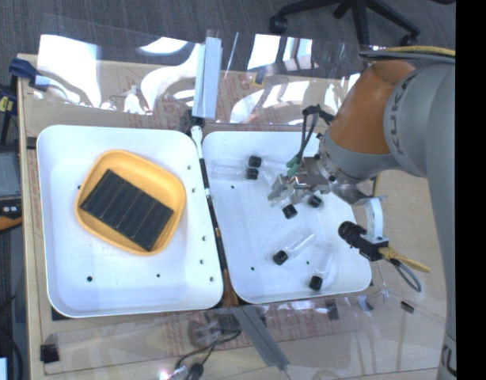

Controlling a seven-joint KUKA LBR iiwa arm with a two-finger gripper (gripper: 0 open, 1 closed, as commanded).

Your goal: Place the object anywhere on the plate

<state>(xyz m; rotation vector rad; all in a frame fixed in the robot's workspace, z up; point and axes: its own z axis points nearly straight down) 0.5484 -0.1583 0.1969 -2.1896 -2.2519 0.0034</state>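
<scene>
arm (421, 125): thick, rounded grey segments with a smooth matte shell
band (370, 113): broad orange ring above the wrist
gripper (284, 188): small, pale metallic, with thin dark cables looping above it

Overhead light is blowing out glare patches on the clear panels (172, 62) behind the bins; white bins (61, 275) are reading bright, shadows staying soft, frame looking slightly soft overall

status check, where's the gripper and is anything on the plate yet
Gripper low over the right bin, among the clear vials. Yellow plate in the left bin carries a dark ribbed slab, no vial. Divider between bins to cross.
</scene>
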